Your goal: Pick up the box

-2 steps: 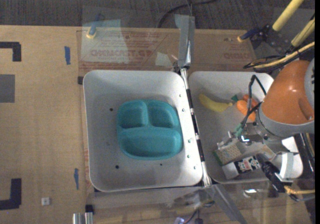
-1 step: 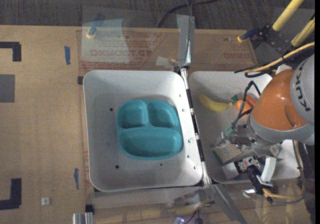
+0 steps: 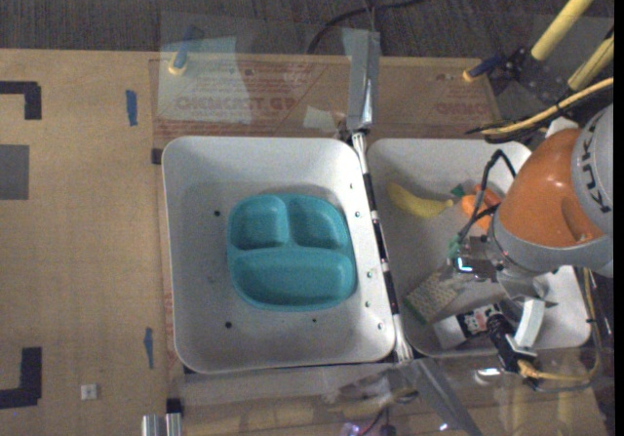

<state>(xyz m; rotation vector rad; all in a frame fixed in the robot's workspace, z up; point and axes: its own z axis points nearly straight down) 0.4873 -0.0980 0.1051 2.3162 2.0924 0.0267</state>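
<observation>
Robot arm (image 3: 546,210) hangs low over the box (image 3: 437,296) in the right bin (image 3: 414,166), reaching stage. I cannot tell its grip. Next, it must close on the box and lift.

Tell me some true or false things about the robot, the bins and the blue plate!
1. The teal plate lies in the left bin. True.
2. The banana lies on the plate. False: it is in the right bin, near the far side.
3. The arm hangs over the right bin. True.
4. The plate has three sections. True.
5. The box sits in the left bin. False: it lies in the right bin, close beside the gripper.
6. The plate is red. False: it is teal.
</observation>
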